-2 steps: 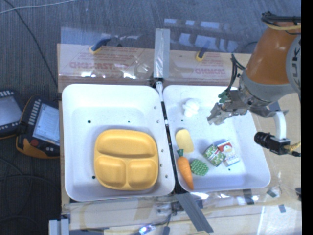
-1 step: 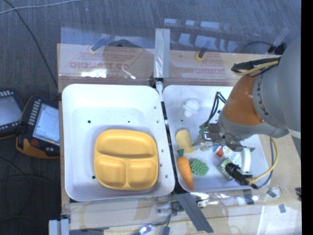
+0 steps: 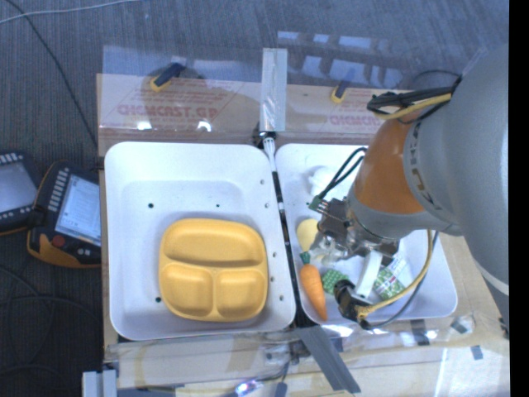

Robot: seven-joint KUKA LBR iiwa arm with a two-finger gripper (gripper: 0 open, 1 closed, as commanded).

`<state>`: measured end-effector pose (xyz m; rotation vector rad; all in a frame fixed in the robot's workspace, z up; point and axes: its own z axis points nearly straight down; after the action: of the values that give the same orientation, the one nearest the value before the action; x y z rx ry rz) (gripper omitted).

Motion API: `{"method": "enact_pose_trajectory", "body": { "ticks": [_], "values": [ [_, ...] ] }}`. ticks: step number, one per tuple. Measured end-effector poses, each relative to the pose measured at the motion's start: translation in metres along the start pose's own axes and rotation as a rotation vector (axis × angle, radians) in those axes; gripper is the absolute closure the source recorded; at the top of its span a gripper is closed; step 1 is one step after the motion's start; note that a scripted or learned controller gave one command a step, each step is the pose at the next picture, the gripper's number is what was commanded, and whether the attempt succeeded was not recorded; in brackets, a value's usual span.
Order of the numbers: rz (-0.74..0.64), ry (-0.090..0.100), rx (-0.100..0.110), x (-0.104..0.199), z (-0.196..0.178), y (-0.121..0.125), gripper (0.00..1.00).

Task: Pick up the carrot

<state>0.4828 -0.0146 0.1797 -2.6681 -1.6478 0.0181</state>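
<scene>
The orange carrot (image 3: 312, 291) lies in the right bin (image 3: 291, 188), near its front left corner, pointing toward the front. My gripper (image 3: 335, 251) hangs just right of and above the carrot's top end, under the grey wrist with the orange band. The wrist body hides the fingers, so their state is unclear. Nothing shows held.
A yellow divided tray (image 3: 215, 267) sits in the left bin (image 3: 132, 172). In the right bin, a pale yellow round item (image 3: 307, 232) lies behind the carrot, a green item (image 3: 334, 281) and a printed packet (image 3: 388, 279) beside it. A teach pendant (image 3: 66, 213) rests left of the bench.
</scene>
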Motion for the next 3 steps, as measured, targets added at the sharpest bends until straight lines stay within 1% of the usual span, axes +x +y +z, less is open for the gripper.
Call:
{"method": "enact_pose_trajectory", "body": {
  "ticks": [1, 2, 3],
  "values": [
    [0.351, -0.002, -0.002, 0.031, 0.0, -0.017, 1.0],
    [0.259, -0.002, -0.006, 0.029, -0.162, 0.011, 1.0],
    [0.214, -0.003, -0.004, -0.007, -0.173, 0.03, 1.0]
  ]
}}
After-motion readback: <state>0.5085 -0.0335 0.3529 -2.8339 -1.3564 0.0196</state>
